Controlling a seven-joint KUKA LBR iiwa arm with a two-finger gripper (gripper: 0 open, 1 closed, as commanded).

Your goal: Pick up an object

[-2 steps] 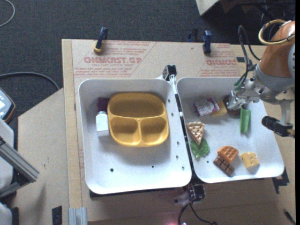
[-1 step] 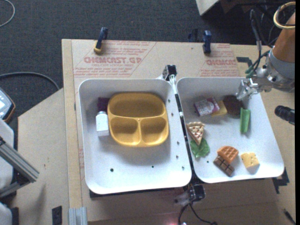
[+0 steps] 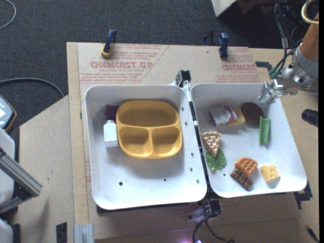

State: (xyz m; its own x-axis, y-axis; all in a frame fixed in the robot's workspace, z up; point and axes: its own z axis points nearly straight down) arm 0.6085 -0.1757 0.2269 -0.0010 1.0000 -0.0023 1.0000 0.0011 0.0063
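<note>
Now the gripper point(image 3: 267, 92) hangs above the right bin's point(image 3: 293, 158) far edge; whether spread or pinched, I cannot tell.

Light was soft and even, brightest on the two white bins point(image 3: 96, 135), which looked slightly washed out. The yellow tray point(image 3: 149, 128) threw only a faint shadow. Beyond the bins the dark floor point(image 3: 45, 19) lay dim. Detail was grainy and mildly blurred.
</note>
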